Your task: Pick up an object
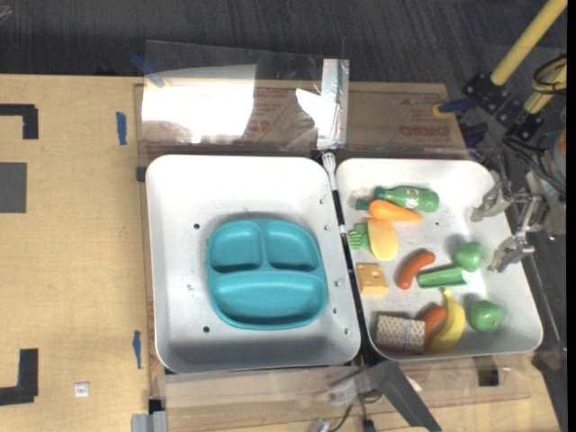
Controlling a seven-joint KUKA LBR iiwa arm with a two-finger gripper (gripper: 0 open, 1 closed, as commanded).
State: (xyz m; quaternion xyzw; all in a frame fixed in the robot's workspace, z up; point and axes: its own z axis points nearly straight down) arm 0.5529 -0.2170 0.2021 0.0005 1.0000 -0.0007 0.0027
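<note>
Several small plastic toy foods lie scattered in the right white bin (468, 174), among them a green bottle (407, 198), an orange carrot (394, 211), a red sausage (415, 268) and a yellow banana (453, 322), loose enough that any could be taken. At that bin's right rim hangs the two-finger gripper (508, 228), fingers spread and empty, probably poised to descend. A teal divided plastic plate (265, 273) sits alone in the left white bin (171, 183).

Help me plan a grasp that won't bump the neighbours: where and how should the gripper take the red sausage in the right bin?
Probably across the middle of the sausage, from straight above. It lies flat and slanted, so the fingers should close across its narrow width. Its lower end sits near the cracker and its right side near the green stick, so mid-body seems to leave most room.
</note>
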